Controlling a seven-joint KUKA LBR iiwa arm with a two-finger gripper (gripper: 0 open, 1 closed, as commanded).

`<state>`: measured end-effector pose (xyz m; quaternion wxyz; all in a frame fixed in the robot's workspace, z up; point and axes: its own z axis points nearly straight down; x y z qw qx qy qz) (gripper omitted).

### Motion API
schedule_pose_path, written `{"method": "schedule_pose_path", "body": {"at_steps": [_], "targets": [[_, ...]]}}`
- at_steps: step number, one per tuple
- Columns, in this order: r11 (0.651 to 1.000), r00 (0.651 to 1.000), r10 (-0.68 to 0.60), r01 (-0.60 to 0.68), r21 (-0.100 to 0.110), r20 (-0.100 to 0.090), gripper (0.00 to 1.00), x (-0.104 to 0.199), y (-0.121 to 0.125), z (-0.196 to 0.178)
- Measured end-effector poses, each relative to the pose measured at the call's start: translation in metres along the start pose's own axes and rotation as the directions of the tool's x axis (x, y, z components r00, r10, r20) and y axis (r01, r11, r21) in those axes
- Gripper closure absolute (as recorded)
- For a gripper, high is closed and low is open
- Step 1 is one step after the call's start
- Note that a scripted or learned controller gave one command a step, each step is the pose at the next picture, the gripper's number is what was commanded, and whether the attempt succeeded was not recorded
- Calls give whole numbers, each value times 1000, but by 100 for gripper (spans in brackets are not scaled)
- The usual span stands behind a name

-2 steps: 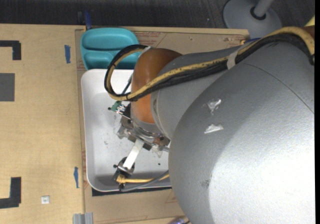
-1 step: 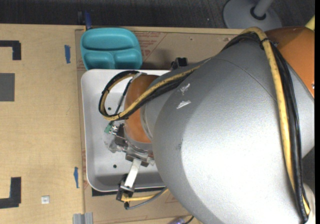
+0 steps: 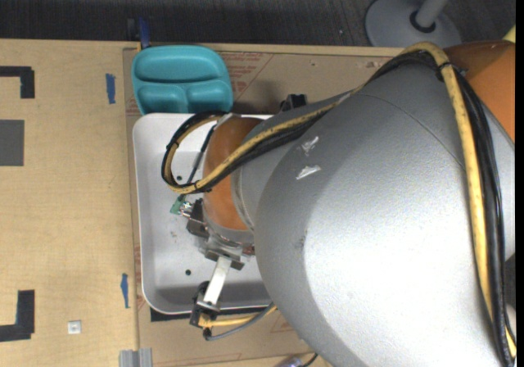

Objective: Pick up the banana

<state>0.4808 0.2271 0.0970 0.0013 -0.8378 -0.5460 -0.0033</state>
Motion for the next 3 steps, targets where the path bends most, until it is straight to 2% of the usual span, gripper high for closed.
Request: {"method": "schedule_pose_path", "body": {"at_steps": [1, 2, 3], "targets": [[1000, 1000, -1, 1, 1, 0, 100, 0, 0, -10], [1000, 1000, -1, 1, 2, 1, 0, 0, 0, -9], [1000, 1000, -1, 1, 2, 1, 0, 0, 0, -9]]}}
